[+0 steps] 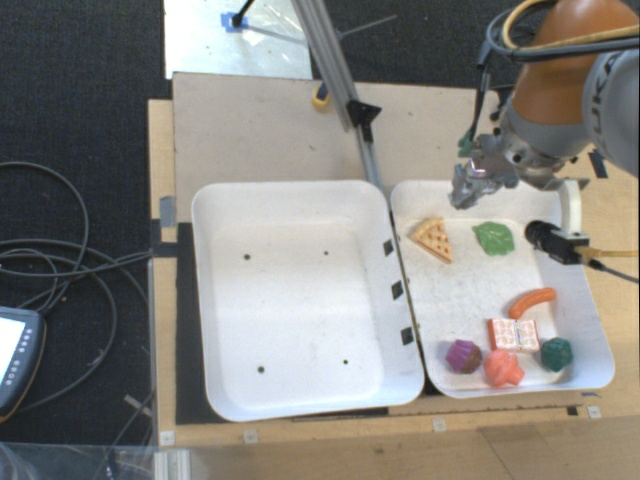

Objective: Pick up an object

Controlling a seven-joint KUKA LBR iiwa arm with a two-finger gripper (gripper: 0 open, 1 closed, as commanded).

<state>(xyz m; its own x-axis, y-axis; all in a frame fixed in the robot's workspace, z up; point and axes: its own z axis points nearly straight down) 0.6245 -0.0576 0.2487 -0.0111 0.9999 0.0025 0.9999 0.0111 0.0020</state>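
My gripper (465, 196) hangs over the back edge of the right bin (590, 308), above and between the waffle-like orange wedge (433, 238) and the green leafy piece (494, 237). Nothing shows between its fingers. Lower in that bin lie an orange sausage (532, 301), a pink-and-white box (513, 334), a purple toy (462, 355), a salmon-coloured toy (504, 368) and a dark green toy (556, 353).
The left bin (215, 298) sits beside the right one, split by a ridge with black clips (397, 289). A slanted metal pole (335, 63) crosses the bench behind the bins. Cables and a tablet lie on the floor at left.
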